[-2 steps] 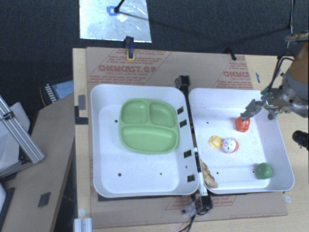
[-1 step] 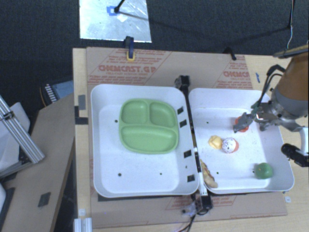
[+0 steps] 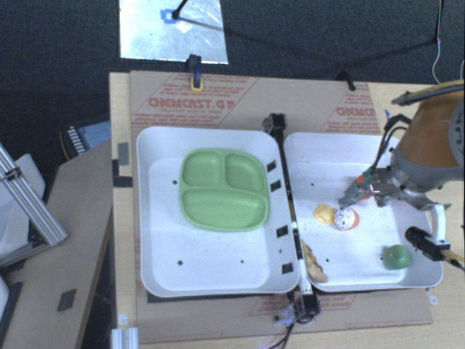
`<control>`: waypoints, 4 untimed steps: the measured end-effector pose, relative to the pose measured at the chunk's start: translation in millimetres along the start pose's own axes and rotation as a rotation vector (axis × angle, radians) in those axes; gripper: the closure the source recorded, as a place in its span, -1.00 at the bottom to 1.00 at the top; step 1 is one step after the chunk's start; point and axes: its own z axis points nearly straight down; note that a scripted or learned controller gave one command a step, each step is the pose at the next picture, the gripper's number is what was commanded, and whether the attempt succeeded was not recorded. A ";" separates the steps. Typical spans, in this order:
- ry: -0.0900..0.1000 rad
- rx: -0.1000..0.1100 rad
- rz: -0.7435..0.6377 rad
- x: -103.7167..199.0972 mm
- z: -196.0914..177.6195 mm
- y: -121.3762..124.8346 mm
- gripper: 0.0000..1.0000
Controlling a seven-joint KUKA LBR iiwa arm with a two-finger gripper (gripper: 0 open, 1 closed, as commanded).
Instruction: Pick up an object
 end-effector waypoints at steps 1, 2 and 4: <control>0.000 0.000 0.000 0.5 50.1 0.3 -1.00; -0.002 -0.005 -0.001 -0.1 37.1 1.5 1.00; -0.002 -0.007 -0.002 3.1 -53.1 -5.0 1.00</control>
